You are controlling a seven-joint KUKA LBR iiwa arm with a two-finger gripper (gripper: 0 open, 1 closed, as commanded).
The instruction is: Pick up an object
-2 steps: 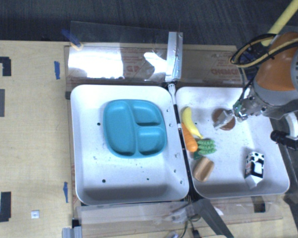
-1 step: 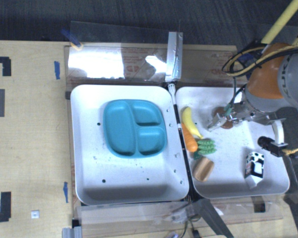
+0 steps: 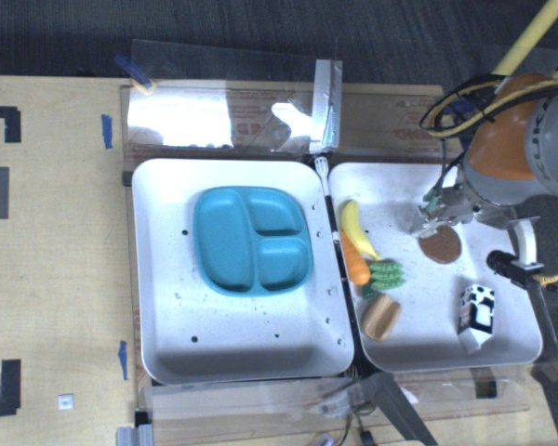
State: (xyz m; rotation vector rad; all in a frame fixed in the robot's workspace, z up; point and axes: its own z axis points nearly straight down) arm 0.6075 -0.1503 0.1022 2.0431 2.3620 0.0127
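While the brown disc (image 3: 440,246) lies flat near the right bin's (image 3: 511,347) back edge, the gripper (image 3: 438,210) hangs just above it; whether its fingers are spread cannot be told. Nothing looks lifted, so the grasp and raise remain, I judge.

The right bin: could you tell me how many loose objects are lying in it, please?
5: banana and carrot along the left wall, a tan block below them, a brown disc by the gripper, and a black-and-white carton lower right. The arm may hide more.
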